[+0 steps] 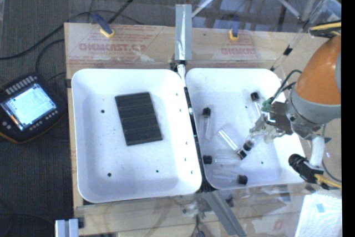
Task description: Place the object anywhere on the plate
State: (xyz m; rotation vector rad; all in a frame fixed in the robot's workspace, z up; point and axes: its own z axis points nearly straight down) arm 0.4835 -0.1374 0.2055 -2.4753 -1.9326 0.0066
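Nearest me, in the right bin (233,86), several small clear vials with black caps are lying scattered. One cap (242,179) is sitting by the near wall, and a near vial (221,160) is lying flat, so clear it is hard to make out against the white.

A little farther in, the end effector (262,129) is hanging low over the right side of that bin, at the end of the arm (321,80). I cannot tell whether it is open or closed, and nothing is showing in its grip. Just to its near left a capped vial (246,147) is lying tilted. I am taking that as the likely object, and it is not on the plate yet. Another vial (206,119) is lying toward the left wall, and a far vial (255,96) is sitting beyond the end effector.

These vials are looking light, stiff and smooth, so they are probably slippery and prone to rolling. A pinch across the body near the cap seems the safest hold. Squeezing hard could be risking a crack if they are glass.

The dark ribbed plate (138,118) is lying flat in the middle of the left bin (94,136), well apart from the vials. Beyond both bins the worktop (127,47) is running along the far side.
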